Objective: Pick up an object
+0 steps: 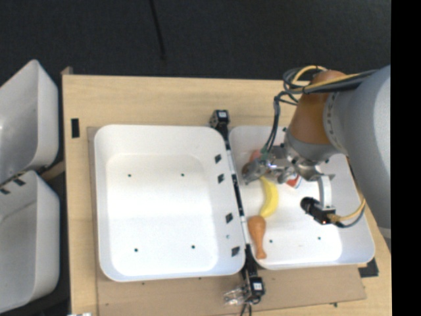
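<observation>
Reaching step, by the look of it: gripper [268,170] low over the banana [268,199] in the right bin [342,242]. Cannot tell its state. Next calls for a firm close, then a lift.

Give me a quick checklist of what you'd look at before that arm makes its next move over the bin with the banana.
1. Targets available: banana and orange drumstick-shaped toy lie in the right bin: ok.
2. Pincer over the right bin, near the banana's top end: ok.
3. Something held in the pincer: cannot tell.
4. Drumstick toy away from the wall: not ok, it lies along the bin's left wall.
5. Banana and toy separated: cannot tell, their ends nearly meet.
</observation>
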`<state>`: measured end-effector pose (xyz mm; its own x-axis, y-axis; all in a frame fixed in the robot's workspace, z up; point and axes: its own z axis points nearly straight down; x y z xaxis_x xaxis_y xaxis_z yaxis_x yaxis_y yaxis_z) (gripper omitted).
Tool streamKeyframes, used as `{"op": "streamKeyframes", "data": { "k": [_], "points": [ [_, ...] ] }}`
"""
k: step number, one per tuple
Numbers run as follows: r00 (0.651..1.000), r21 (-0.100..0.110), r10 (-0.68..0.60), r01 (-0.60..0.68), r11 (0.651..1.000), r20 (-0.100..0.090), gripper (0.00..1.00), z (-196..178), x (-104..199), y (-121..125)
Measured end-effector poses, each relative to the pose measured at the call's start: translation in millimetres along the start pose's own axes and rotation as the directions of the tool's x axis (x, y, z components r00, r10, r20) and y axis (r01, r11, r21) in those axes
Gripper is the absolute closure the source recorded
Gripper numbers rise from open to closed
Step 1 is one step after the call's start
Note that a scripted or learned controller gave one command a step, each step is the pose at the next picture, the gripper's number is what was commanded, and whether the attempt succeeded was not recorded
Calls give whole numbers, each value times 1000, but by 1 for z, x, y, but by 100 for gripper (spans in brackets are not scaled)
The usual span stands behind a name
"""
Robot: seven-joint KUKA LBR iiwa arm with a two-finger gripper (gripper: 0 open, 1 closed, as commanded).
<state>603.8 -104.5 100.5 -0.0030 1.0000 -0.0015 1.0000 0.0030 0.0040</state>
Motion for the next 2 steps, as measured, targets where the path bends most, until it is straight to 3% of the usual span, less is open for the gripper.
{"op": "streamKeyframes", "data": {
  "k": [1,2],
  "points": [
    [1000,6,4,-4,1000,0,0,0,5,-39],
    [1000,4,4,-4,1000,-1,0,0,5,-37]
  ]
}}
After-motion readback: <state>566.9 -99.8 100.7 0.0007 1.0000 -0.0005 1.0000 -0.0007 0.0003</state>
